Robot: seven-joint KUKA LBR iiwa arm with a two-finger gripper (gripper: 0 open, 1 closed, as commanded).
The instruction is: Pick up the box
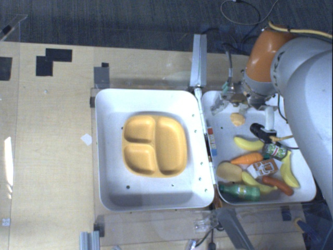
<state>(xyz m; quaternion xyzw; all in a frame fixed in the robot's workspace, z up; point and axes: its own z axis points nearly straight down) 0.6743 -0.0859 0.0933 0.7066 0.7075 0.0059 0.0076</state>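
The box [264, 166] is small, brown and white with an orange label. It lies in the right bin [308, 191] near the front, wedged among toy foods. My gripper [227, 98] hangs over the bin's far left corner, well behind the box and apart from it. Nothing shows held at the gripper. The grey arm with its orange band [264, 53] covers the bin's far right part.
Around the box lie a carrot [247, 159], a green can [274, 151], bananas [248, 143], a red pepper [277, 185], a potato [229, 171] and a green bottle [239, 191]. A pale lump [237, 120] sits near the gripper. The left bin [109, 191] holds a yellow divided plate [155, 144].
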